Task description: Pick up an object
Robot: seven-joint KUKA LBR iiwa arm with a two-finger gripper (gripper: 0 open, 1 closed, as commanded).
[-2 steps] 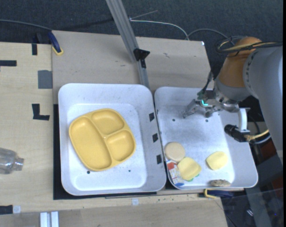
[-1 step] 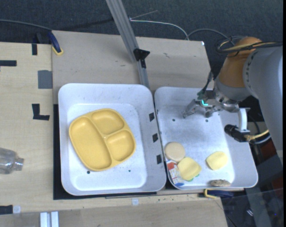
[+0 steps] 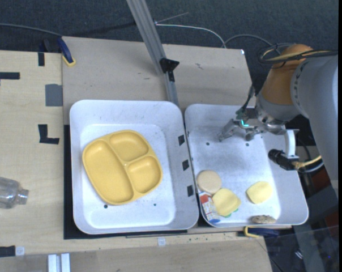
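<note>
**Over the right bin's far end, gripper parted above bare floor, food pieces toward the near rim**

Over the far half of the right bin (image 3: 284, 208), the gripper (image 3: 232, 130) hangs with its two fingers spread apart, one dark tip (image 3: 223, 136) reaching toward the divider between the bins. Nothing sits between the fingers; under them lies bare white floor.

The things worth picking lie toward the camera from the fingers, well apart from them, grouped along the bin's near rim. A round tan biscuit (image 3: 209, 181) is the closest, almost straight down the picture from the gripper. Just beside it, nearer the rim, is a yellow block (image 3: 226, 202) that touches or overlaps a small wrapped packet (image 3: 208, 207); I cannot tell which. A second yellow block (image 3: 260, 192) sits apart to the right, and a flat brown cookie (image 3: 263, 219) lies right against the near rim.

The biscuit looks like the easiest target: it is nearest, roughly round, so finger angle matters little, and it has open floor on its far side. The yellow block beside the packet risks a crowded grasp.

The left bin (image 3: 80, 118) holds a yellow divided plate (image 3: 122, 166), across the divider and farther from the fingers. A clear bottle (image 3: 5, 192) lies on the bench at the left.
</note>
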